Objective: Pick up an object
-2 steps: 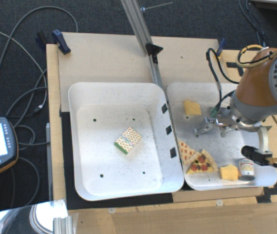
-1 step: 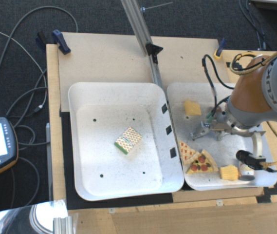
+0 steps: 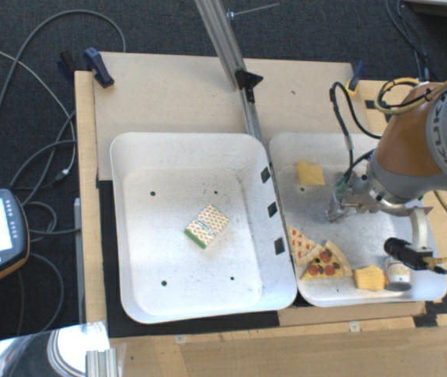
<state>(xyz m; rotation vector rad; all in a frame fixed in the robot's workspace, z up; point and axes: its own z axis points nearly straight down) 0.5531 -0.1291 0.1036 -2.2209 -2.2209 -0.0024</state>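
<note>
Pizza slices [image 3: 317, 256] and a yellow wedge [image 3: 370, 277] line the near edge of the right bin [image 3: 349, 297], toy food of flat, hard-looking plastic, the pizza dotted with red. A pale yellow square [image 3: 311, 173], cheese-like, lies toward that bin's far-left corner. Over the bin's middle the hand [image 3: 341, 208] is lowered between the square and the pizza, apparently touching neither; from this angle I cannot tell its state, and nothing can be seen in its grip. Its position suggests a program-driven reach into the cluttered bin, where any piece would serve as the object to pick up. In the left bin [image 3: 129, 151] a small green-and-white patterned box [image 3: 207, 225] sits alone near the centre, tilted diamond-wise, well apart from the hand. Both bins are smooth, speckled white with rounded corners, side by side on the pale wooden tabletop [image 3: 168, 93].
</note>
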